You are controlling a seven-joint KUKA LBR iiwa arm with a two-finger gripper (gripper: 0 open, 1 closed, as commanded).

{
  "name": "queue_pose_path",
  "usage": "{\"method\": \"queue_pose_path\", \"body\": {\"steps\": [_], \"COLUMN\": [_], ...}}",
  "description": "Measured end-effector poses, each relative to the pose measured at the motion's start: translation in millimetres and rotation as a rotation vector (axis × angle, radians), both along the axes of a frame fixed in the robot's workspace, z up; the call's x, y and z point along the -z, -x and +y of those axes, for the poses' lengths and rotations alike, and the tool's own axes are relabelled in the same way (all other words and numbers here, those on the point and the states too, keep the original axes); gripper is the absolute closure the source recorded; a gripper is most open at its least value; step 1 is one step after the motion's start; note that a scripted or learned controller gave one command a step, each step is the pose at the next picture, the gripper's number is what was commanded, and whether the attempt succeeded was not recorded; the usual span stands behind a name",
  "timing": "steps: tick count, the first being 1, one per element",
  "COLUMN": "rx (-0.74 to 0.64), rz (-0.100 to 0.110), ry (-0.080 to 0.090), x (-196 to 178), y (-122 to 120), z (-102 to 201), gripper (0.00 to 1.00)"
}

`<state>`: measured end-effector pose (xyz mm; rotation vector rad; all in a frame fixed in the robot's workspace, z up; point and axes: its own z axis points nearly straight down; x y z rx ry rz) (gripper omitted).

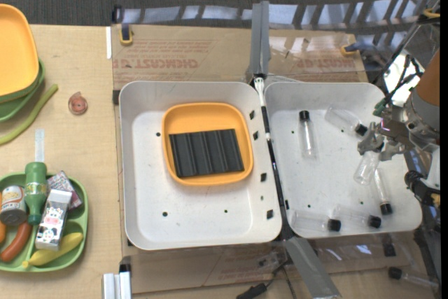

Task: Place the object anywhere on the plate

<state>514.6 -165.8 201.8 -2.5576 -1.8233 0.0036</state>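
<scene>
An orange plate (175, 124) lies in the left bin (140, 171), and a black ribbed slab (207, 153) rests flat on it. In the right bin (294, 178) lie several clear vials with black caps. One vial (306, 132) lies left of centre, another vial (342, 118) near the back. My gripper (374, 144) hangs low at the right side of this bin, just above a third clear vial (365, 169). Whether that vial touches the gripper is unclear.
More capped vials lie along the right bin's front edge (334, 224) (374, 221) (385, 207). Left of the bins, the bench holds a green tray of toy food (42, 224), stacked orange and green plates (14, 59) and a small pink piece (78, 103).
</scene>
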Motion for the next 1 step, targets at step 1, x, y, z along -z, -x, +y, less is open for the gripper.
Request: {"method": "queue_pose_path", "body": {"steps": [1], "rx": [-0.299], "rz": [0.000], "ry": [0.000], "x": [-28.3], "y": [-37.1], "z": [-41.5], "gripper": [1.00]}}
